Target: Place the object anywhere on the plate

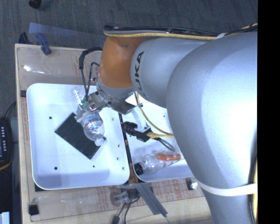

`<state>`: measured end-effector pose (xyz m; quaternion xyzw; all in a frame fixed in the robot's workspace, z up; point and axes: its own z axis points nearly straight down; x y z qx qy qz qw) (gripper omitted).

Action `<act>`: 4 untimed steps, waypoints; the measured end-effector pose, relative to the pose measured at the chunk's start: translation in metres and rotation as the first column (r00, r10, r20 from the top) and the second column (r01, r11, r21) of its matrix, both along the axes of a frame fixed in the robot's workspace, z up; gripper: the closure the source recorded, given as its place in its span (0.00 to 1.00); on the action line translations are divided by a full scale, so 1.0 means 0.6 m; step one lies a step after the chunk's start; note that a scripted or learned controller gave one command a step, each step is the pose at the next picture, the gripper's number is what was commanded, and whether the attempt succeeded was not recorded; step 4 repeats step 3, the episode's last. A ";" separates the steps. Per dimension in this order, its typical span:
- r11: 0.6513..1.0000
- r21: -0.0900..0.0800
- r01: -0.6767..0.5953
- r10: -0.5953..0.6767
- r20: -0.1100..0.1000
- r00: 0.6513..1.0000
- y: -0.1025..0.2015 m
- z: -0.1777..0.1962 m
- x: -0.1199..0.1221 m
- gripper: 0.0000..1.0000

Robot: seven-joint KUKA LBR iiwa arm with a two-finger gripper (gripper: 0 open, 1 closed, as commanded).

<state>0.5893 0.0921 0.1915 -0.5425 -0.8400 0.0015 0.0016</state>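
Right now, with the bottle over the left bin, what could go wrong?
1. The clear crumpled plastic bottle overhangs the flat dark square plate; released here, it may roll onto the left white bin.
2. The arm hides the grasp, so whether the bottle is held is unclear.

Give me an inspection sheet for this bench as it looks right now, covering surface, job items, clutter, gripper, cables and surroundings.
Surface: wooden bench bearing a left white bin and a right white bin side by side.
Job's things: clear plastic bottle in the left bin, lying partly over the black flat plate.
Clutter: a second clear bottle with a dark cap and an orange item in the right bin.
Gripper: gripper just above the clear plastic bottle's upper end; finger state unclear.
Cables: black cable loop by the wrist; yellowish cable with a black connector over the right bin.
Surroundings: dark carpet; blue tape at the bench's upper left corner.
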 end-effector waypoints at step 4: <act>0.997 0.013 -0.071 0.071 -0.030 0.997 0.030 -0.163 0.068 0.00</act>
